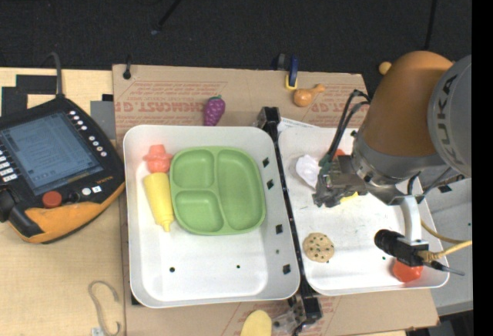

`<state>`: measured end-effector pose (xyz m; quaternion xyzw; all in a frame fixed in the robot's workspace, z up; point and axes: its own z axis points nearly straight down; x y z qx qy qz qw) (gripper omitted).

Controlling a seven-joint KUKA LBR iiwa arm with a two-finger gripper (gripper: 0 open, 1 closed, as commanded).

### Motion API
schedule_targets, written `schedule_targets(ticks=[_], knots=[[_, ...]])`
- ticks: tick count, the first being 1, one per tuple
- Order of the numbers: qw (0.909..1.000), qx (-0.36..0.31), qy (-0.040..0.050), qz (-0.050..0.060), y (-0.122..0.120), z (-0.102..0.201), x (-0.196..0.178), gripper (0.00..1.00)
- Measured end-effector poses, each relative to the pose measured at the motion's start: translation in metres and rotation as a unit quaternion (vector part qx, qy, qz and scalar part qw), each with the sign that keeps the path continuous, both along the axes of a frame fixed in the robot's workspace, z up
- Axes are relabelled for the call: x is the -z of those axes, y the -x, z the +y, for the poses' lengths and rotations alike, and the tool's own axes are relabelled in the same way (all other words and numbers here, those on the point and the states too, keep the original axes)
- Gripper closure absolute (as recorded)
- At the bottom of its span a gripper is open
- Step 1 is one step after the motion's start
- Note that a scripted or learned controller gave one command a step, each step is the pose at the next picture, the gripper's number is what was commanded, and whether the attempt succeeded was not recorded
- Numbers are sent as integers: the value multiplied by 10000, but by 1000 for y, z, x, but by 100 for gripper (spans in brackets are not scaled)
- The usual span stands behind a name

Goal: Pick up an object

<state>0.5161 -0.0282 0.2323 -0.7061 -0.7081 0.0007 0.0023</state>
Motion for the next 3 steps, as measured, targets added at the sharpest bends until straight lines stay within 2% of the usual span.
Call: schedule_targets(ticks=[1,2,3], knots=[[10000,16,6,2,7,21,13,100],[10000,22,9,-10,0,17,-3,100],[10000,13,8,-2,7,15,-4,100]])
